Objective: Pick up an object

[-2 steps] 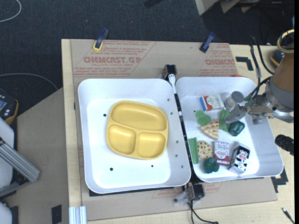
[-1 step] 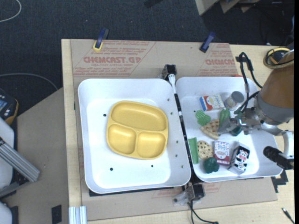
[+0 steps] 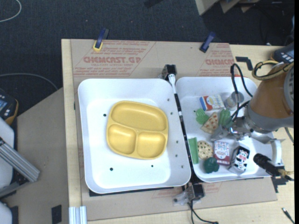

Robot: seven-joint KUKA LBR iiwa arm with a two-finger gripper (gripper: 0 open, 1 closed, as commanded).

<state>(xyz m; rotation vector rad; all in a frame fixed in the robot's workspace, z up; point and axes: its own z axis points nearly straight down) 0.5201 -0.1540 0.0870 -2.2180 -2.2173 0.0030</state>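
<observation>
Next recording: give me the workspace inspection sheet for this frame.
Surface: bench bearing left bin and right bin.
Job's things: right bin holds small cartons, cookie, cracker, green pieces.
Clutter: yellow divided tray in left bin.
Grippers: gripper low over the right bin's items; finger state unclear.
Cables: black cable at the arm; wires below the bins' front edge.
Surroundings: dark floor, two clamps on the bench's far edge.

A yellow divided plate (image 3: 137,129) lies in the left bin (image 3: 88,125); the arm (image 3: 273,104) reaches over the cluttered right bin (image 3: 187,85).
</observation>
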